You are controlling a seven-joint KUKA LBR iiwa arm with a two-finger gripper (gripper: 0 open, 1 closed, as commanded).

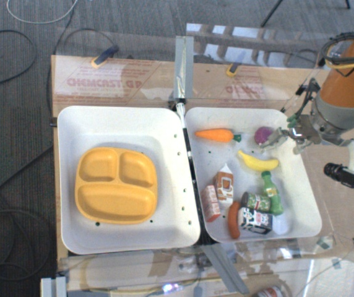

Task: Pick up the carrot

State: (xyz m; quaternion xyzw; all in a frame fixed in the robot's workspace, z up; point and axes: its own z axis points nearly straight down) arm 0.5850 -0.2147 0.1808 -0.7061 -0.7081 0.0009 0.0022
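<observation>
— One carrot [214, 135], then; where does it lie?
— At about ten o'clock in the right bin [310, 190], flat, green top pointing to three o'clock.
— And the gripper [282, 136]?
— Out at three o'clock from the carrot, well apart, by a purple thing [263, 135] near the bin's far right. I cannot tell how its jaws stand; nothing shows held in them.
— What else shares that bin?
— A banana [257, 161] at five o'clock from the carrot. Below it a green bottle [271, 193], two small cartons [218, 193], a sausage [233, 219], a dark can [254, 201] and a black-and-white carton [255, 221], crowded together.
— The left bin [72, 129]?
— A yellow tray [116, 184] with three sections, nothing in them.
— Any writing?
— "CHEMCAST GP" in red on the board [103, 82] at twelve o'clock. The small labels are too blurred to read.
</observation>
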